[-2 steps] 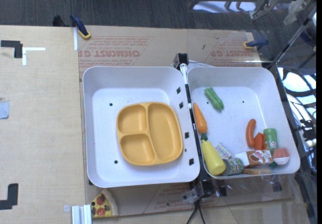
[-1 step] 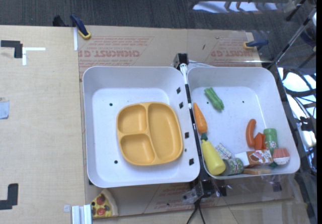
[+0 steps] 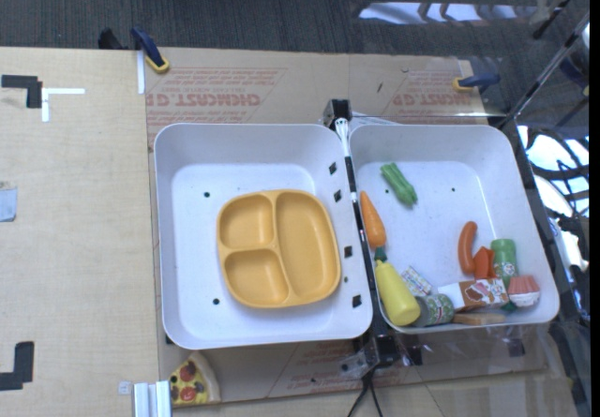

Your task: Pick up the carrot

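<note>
I see the carrot (image 3: 373,221) lying in the right bin (image 3: 497,157), against its left wall, its green end touching the yellow bottle (image 3: 395,294) below it. A green pepper (image 3: 398,184) lies near. The left bin (image 3: 178,171) holds a yellow tray (image 3: 278,246). Small items crowd the right bin's lower corner, possibly cans and packets.
</note>
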